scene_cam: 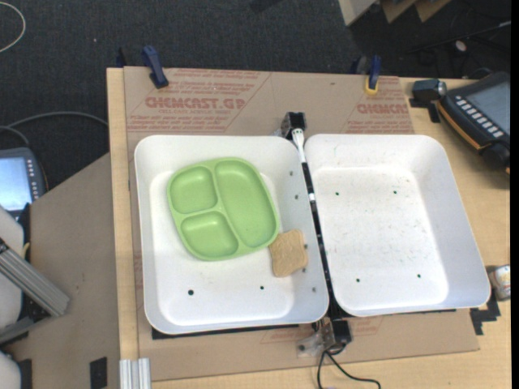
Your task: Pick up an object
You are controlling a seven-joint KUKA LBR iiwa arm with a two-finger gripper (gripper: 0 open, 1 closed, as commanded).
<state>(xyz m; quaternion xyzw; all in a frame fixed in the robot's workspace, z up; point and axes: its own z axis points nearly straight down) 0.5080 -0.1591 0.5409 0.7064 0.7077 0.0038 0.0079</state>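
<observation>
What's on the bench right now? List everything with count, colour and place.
divided plate: 1, green, three compartments, middle of left bin
flat spongy piece: 1, tan, left bin, touching the plate's lower right edge
bins: 2, white, side by side; left bin, right bin
board: 1, brown with red print, under both bins
clamps: 2, at the board's far edge; blue clamp, yellow-and-blue clamp
handheld pendant: 1, black and orange, right edge of the bench
</observation>
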